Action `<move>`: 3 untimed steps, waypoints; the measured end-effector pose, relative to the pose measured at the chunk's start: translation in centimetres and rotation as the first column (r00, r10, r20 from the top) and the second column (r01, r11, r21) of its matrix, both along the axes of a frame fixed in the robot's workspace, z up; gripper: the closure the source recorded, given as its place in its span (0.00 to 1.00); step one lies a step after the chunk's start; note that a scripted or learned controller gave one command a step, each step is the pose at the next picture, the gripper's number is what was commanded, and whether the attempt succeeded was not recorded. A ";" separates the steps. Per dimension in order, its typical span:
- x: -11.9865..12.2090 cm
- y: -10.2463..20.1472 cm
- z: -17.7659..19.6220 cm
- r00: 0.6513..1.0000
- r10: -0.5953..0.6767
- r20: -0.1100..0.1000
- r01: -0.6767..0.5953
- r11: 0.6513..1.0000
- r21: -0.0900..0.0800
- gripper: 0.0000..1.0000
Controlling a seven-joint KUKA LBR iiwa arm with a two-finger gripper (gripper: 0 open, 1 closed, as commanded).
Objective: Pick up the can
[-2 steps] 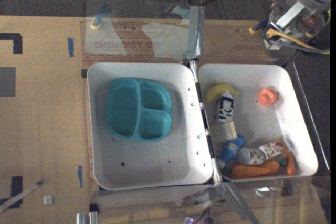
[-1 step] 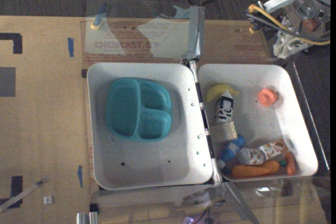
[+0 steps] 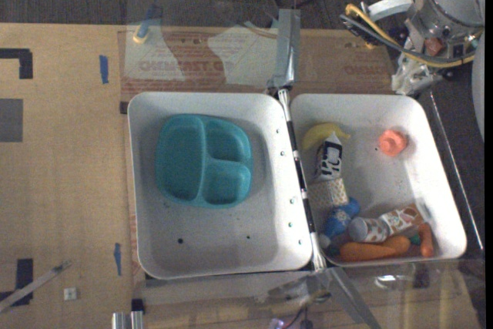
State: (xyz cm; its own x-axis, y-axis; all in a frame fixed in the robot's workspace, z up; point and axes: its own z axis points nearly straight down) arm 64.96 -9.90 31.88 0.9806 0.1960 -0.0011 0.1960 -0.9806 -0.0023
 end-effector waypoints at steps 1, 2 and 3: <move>-8.1 0.5 -1.2 0.956 0.295 -0.003 -0.295 0.956 0.001 1.00; -2.7 0.2 1.5 0.974 0.227 0.001 -0.227 0.974 -0.002 1.00; -2.7 0.4 2.5 0.973 0.232 0.000 -0.232 0.973 -0.003 1.00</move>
